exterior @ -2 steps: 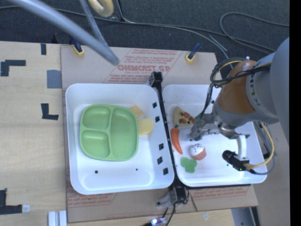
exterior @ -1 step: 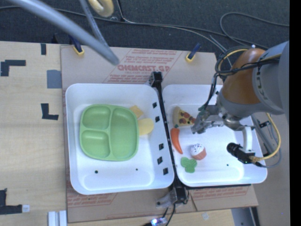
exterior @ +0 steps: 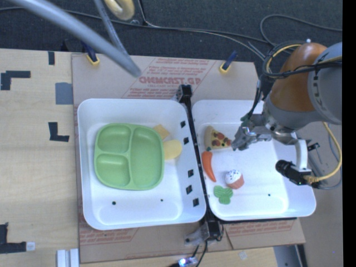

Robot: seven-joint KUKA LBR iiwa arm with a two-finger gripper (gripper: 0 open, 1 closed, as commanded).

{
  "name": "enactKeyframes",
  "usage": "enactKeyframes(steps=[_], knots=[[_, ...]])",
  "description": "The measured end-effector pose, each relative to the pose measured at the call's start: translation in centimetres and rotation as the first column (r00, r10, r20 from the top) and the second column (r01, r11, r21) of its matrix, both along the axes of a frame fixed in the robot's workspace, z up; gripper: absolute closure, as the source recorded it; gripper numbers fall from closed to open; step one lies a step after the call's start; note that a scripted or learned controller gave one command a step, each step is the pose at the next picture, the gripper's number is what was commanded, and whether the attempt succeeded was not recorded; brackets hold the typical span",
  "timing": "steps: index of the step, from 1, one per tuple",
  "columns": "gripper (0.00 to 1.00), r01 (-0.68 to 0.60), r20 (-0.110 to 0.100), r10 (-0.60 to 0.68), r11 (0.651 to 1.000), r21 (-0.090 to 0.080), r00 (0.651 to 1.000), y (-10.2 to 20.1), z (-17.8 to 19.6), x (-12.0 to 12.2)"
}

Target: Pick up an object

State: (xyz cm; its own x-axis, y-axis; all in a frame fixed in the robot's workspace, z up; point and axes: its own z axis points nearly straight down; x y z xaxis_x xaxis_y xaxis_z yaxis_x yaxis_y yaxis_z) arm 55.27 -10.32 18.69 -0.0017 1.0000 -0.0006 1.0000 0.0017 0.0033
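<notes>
In the right bin [exterior: 278, 204] lie a pizza slice [exterior: 216, 138], an orange carrot [exterior: 208, 165], a small cupcake [exterior: 234, 178] and a green leafy piece [exterior: 223, 194]. My gripper [exterior: 240, 141] hangs low over the bin's upper middle, just right of the pizza slice and above the cupcake. Nothing shows between its fingers. The arm's grey wrist with the orange band [exterior: 295, 82] reaches in from the right.
The left bin [exterior: 133, 210] holds a green divided plate [exterior: 129, 155] and two yellow pieces [exterior: 169, 146] at the plate's right edge. A black divider [exterior: 192, 154] runs between the bins. Cables loop across the dark floor behind the bench.
</notes>
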Motion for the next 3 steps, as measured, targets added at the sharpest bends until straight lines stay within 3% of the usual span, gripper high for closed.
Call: enactKeyframes(steps=[2, 3], knots=[[1.0, 0.0, 0.0, 0.0, 1.0, 0.0, 1.0, 0.2, 10.5, -0.4], [1.0, -0.003, -0.006, 0.003, 1.0, 0.001, 1.0, 4.8, 8.5, 0.5]])
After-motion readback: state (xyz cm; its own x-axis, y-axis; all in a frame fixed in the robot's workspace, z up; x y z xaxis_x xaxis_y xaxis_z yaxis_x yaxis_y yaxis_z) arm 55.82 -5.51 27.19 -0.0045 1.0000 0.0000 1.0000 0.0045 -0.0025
